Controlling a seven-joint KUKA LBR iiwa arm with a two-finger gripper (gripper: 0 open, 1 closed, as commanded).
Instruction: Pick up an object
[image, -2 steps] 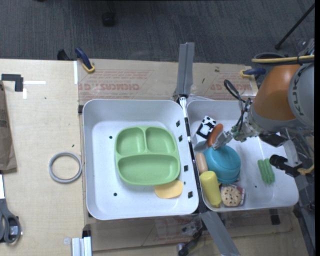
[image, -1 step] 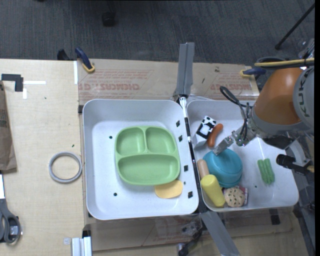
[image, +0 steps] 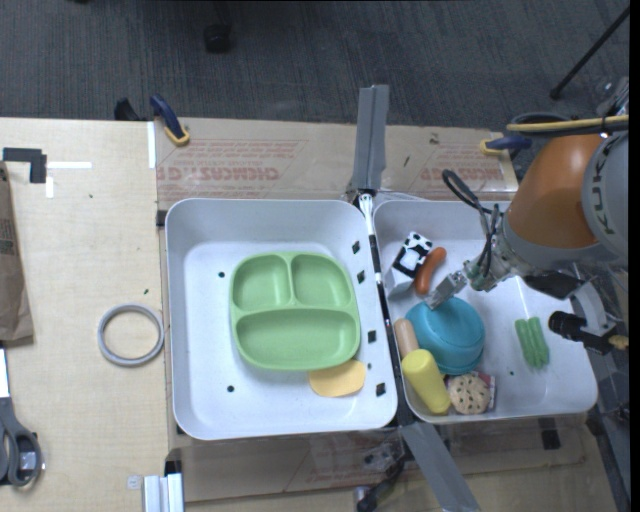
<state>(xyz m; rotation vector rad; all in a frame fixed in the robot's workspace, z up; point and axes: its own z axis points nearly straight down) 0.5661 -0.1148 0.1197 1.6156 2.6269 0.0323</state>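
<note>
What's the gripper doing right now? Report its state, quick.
Gripper: low in the right bin, just above the blue bowl and beside the sausage; open or closed cannot be told, and nothing visibly held.

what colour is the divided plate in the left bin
Light green. The divided plate shows plainly in the camera view, lying flat in the left bin.
</note>
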